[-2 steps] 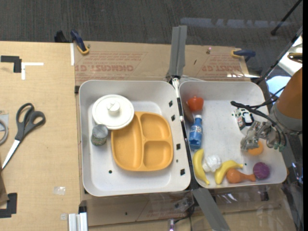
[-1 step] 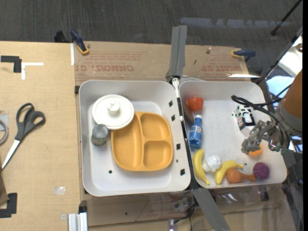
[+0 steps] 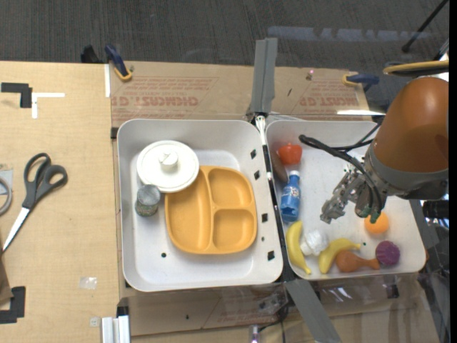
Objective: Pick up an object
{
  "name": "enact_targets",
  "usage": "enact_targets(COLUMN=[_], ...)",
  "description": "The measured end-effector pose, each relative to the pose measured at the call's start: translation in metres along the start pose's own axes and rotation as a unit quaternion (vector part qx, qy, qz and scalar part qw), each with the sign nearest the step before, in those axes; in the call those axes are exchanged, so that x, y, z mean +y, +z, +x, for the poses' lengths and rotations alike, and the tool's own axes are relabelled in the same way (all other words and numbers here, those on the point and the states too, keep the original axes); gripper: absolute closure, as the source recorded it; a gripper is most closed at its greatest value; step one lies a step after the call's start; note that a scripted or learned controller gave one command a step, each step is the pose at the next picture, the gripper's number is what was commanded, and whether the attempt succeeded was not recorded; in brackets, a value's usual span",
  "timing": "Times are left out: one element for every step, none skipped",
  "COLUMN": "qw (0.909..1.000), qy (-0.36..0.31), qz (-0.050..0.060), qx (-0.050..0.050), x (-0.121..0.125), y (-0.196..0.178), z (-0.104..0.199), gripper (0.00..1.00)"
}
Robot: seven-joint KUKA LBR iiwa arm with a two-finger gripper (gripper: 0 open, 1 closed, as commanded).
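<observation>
1. Red printing runs across the cardboard [image 3: 214, 91] behind the bins, but it appears mirrored and I cannot read it with confidence.
2. The blue bottle [image 3: 290, 195] bears a pale label whose writing is too small to read.
3. The gripper [image 3: 341, 204] hangs over the middle of the right bin [image 3: 410, 220]; whether it is wide or narrow cannot be told, and nothing is seen held in it.
4. The bottle lies along the bin's left wall, its long axis running near to far, red cap [image 3: 289, 153] at the far end.
5. A yellow banana [image 3: 295, 247] lies below the bottle, curving toward the bin's near edge; a second banana [image 3: 336, 252] slants beside it, a white object [image 3: 313, 243] between them.
6. An orange fruit [image 3: 377, 224] sits just right of the gripper; a purple object [image 3: 388, 253] and an orange-brown object [image 3: 353, 262] rest near the front corner.
7. The left bin [image 3: 136, 263] holds a yellow divided plate [image 3: 212, 211], a white lid [image 3: 168, 166] and a small grey cup [image 3: 148, 201].
8. Scissors [image 3: 34, 188] lie on the bench at left.
</observation>
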State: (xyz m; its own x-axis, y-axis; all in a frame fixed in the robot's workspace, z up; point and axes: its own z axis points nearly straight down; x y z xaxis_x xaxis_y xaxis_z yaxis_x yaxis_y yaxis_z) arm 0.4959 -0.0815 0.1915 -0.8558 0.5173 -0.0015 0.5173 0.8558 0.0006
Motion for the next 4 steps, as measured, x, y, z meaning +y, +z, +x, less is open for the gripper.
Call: enact_targets(qw=[0.9923, 0.9966, 0.9519, 0.9801], qy=[-0.124, -0.082, -0.306, -0.198], qz=[0.000, 0.000, 0.000, 0.000], qx=[-0.002, 0.001, 0.000, 0.000], x=[-0.049, -0.015, -0.068, 0.003], y=[-0.186, -0.012, 0.029, 0.099], z=[-0.027, -0.012, -0.031, -0.034], gripper=[1.00, 1.00, 1.00, 1.00])
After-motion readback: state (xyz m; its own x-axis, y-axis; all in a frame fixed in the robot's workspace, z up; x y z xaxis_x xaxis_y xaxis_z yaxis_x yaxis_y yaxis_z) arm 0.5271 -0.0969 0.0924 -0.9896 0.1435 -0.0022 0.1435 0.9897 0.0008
